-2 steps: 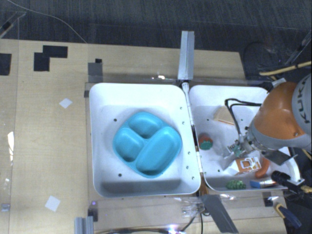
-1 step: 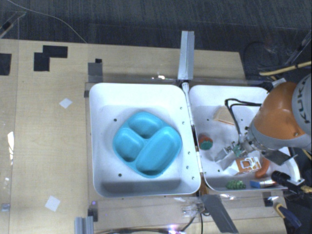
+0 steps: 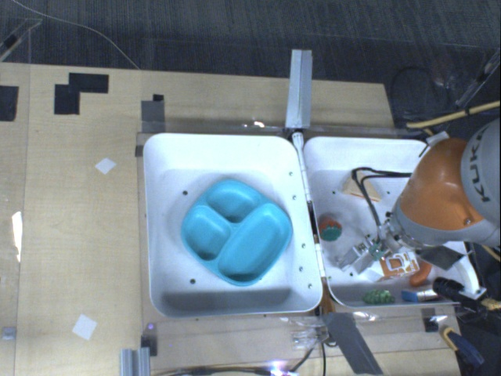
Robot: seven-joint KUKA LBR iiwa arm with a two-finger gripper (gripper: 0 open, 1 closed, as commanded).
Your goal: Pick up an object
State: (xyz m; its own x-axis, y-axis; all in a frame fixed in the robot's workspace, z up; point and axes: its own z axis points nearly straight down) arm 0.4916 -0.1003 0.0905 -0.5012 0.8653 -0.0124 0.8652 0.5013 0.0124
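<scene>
Arm is working low in the right bin (image 3: 344,157), approach step. Gripper (image 3: 354,258) is hovering among clutter; can't tell its state. Nearest target: teal-orange piece (image 3: 330,229), just beside. Next: centre, descend. Far left bin (image 3: 164,210) is holding a blue tray (image 3: 235,229).

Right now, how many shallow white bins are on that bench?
2. The left shallow white bin holds a blue three-compartment plastic tray; the right shallow white bin holds small items beneath the grey and orange arm.
</scene>
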